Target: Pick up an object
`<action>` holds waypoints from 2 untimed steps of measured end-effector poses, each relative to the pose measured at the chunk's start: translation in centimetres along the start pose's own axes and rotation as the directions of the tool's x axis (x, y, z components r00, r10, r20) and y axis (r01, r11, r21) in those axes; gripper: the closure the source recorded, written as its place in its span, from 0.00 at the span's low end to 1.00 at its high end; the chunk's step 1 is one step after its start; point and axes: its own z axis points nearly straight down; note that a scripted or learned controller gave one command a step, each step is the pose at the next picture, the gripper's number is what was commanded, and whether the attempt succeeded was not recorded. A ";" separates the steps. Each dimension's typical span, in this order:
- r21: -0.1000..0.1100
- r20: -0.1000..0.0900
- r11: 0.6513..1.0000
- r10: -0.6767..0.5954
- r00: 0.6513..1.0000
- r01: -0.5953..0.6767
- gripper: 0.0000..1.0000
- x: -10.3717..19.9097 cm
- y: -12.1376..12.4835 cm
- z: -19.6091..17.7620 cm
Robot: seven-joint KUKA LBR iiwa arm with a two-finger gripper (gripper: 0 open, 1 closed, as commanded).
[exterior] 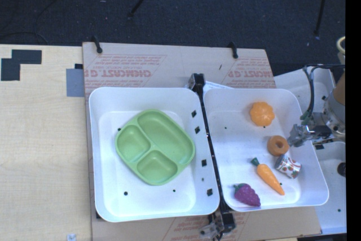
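In the right bin [237,121] lie an orange fruit [262,113], a small brown doughnut [277,145], a carrot [269,176], a purple bunch of grapes [247,195] and a small patterned cup [288,167] on its side. My gripper [300,137] reaches in over the bin's right rim, just right of the doughnut and above the cup. Nothing is visibly held in it.
The left bin [107,189] holds a green divided plate [154,147]. A black divider [204,144] with clips runs between the two bins. Cables and the arm's wrist [330,121] crowd the right edge. A cardboard sheet [169,68] lies under the bins.
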 end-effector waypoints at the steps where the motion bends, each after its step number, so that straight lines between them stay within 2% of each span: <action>1: -0.002 0.001 1.000 -0.001 1.000 0.001 1.00 0.3 -0.3 -6.2; 2: 0.004 -0.003 1.000 -0.003 1.000 0.003 1.00 5.0 0.2 -6.6</action>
